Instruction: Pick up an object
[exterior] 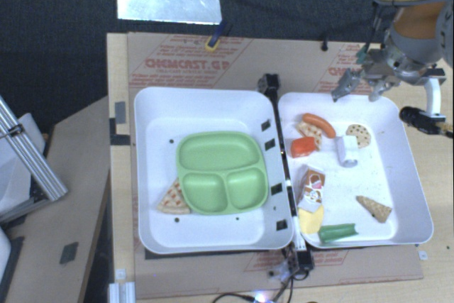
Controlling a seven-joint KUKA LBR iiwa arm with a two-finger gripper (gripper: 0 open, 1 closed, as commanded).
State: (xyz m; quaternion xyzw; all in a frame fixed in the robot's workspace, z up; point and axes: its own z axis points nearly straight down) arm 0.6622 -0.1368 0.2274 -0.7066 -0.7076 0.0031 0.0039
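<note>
We see two shallow white bins side by side on the bench. In the left bin a green divided tray sits near the middle, with one long compartment toward the far edge and two smaller ones toward the near edge; a triangular waffle-patterned piece lies just beside the tray's near left corner, touching its rim as far as we can tell. The right bin carries the loose objects. Toward its far left corner a red sausage lies against a small waffle-like piece, with a red-orange chunk just beneath them. Near the middle a white cylinder lies beside a chocolate-chip cookie. Along the bin's left edge a small printed carton rests above a yellow piece, and a green bean-shaped piece lies at the near edge. A tan wedge sits apart toward the near right corner. The arm comes in at the far right corner of the right bin, and its gripper hangs above the bin's far edge with the two fingers spread apart and nothing between them, well clear of the nearest things, the sausage and the cookie.
</note>
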